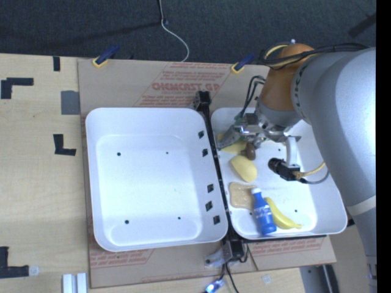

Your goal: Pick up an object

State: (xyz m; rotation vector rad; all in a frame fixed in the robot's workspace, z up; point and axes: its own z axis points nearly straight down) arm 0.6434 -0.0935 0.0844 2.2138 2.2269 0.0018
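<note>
Arm (pixel 342 102) reaching down into the right bin (pixel 327 224), over the cluttered near-left part of it.

From where I stand, the gripper (pixel 247 140) hangs low at the far left of the right bin, close to the divider between the two bins; how it stands I cannot tell, as its tip is lost among metal parts and a small brown thing just beneath. Directly below it lies a pale yellow rounded object (pixel 244 168), then a tan flat piece (pixel 241 195), with a blue bottle (pixel 263 213) overlapping its edge and a banana (pixel 283 216) just beside the bottle. The left bin (pixel 101 163) sits alongside.
</note>
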